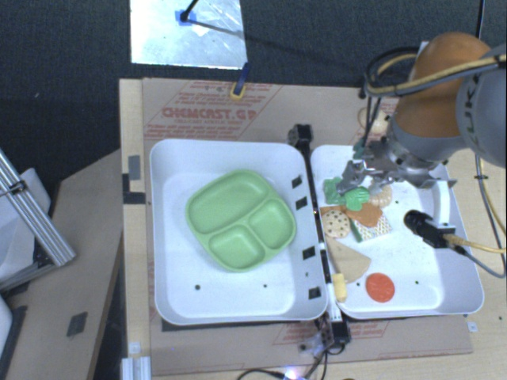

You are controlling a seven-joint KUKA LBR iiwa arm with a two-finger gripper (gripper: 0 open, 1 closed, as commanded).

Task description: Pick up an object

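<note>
My gripper (356, 177) hangs low over the far left part of the right bin (459, 287). Its metal fingers reach down among a small heap of toy food. A green leafy piece (346, 189) lies directly under the fingertips, and an orange piece (371, 213) sits just beside it. A chocolate chip cookie (336, 222) rests to the front left of the heap. The view does not let me see whether anything sits between the fingers.
A tan wedge (351, 260) and a red round slice (380, 287) lie nearer the front of the right bin. The left bin (174, 291) holds a green divided plate (241, 219). A black divider (313, 212) with clips runs between the bins.
</note>
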